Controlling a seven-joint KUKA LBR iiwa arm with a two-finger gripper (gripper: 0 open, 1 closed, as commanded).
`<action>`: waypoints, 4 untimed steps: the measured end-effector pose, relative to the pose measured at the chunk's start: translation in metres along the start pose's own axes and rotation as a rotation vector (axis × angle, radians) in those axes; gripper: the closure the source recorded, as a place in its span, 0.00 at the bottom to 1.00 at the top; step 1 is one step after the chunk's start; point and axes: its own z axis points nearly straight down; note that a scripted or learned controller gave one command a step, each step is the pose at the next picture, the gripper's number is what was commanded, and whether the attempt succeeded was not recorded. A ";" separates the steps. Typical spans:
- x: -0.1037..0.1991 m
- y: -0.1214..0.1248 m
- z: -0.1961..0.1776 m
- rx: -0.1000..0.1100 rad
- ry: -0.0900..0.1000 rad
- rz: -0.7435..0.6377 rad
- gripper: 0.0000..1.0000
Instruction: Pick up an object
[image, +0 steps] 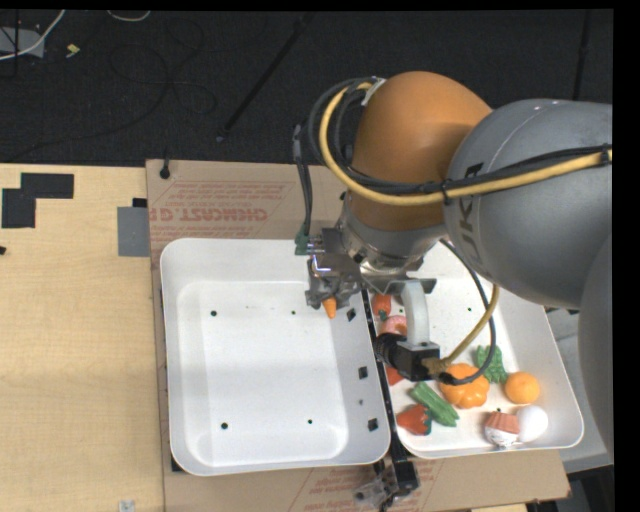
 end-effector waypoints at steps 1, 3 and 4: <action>0.022 -0.062 0.011 0.003 0.000 -0.002 1.00; 0.056 -0.066 -0.203 -0.020 0.005 0.000 1.00; 0.029 -0.065 -0.243 -0.007 -0.001 0.002 1.00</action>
